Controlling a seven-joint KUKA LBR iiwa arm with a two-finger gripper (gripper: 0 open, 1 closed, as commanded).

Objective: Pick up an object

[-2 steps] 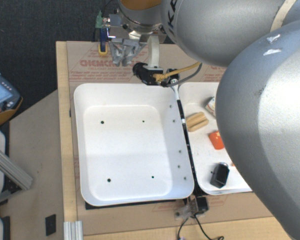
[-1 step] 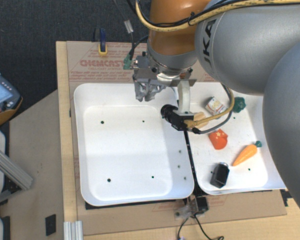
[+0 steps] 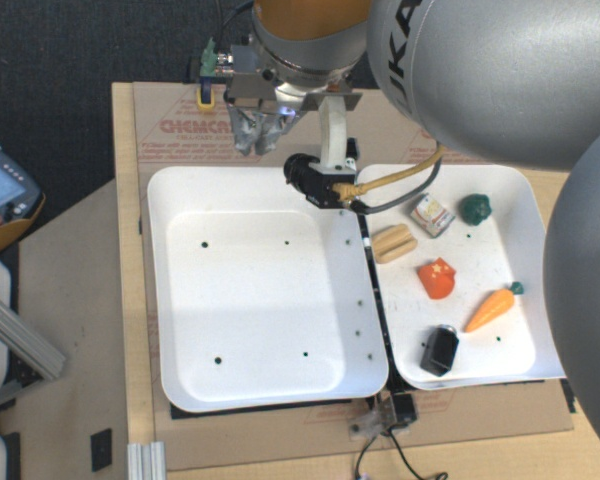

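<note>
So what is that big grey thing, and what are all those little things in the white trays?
The big grey thing is a robot arm with an orange band. The camera sits above the bench and looks down at a slant. The arm's grabbing part, the end effector, hangs above the far edge of the left bin. I see nothing held in it. The right bin holds small things: a toy carrot, a red piece, a tan block, a dark green piece, a small box and a black object.
</note>
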